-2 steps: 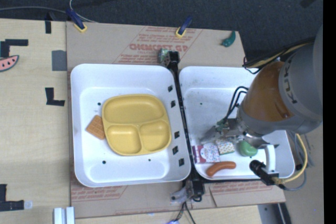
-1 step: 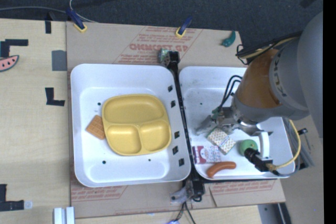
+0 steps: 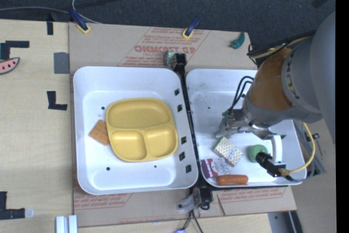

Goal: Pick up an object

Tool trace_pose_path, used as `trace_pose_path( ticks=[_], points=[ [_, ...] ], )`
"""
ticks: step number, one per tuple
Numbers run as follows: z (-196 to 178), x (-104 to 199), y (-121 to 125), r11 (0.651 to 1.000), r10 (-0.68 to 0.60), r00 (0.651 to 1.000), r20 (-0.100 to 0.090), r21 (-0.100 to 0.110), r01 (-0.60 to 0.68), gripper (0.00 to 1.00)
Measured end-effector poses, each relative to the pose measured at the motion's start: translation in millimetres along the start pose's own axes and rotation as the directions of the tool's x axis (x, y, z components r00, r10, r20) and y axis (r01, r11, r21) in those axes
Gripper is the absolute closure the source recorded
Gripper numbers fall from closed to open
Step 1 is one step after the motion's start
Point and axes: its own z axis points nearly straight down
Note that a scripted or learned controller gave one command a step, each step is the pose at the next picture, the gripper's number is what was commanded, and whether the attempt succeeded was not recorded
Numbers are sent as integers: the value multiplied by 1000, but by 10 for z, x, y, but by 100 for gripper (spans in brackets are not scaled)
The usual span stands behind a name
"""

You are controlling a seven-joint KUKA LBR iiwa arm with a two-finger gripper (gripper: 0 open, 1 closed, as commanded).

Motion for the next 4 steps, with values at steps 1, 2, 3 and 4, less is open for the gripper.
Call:
trace_pose_path(
  ticks=[1, 2, 3, 4],
  points=[
    [-90, 6, -1, 1000, -1, 1000, -1, 1, 1, 100],
    [-181, 14, -2, 1000, -2, 1000, -3, 3, 2, 100],
    [-180, 14, -3, 1000, -2, 1000, -3, 3, 2, 0],
    [-272, 22, -2, 1000, -4, 1000, -4, 4, 4, 100]
  ],
)
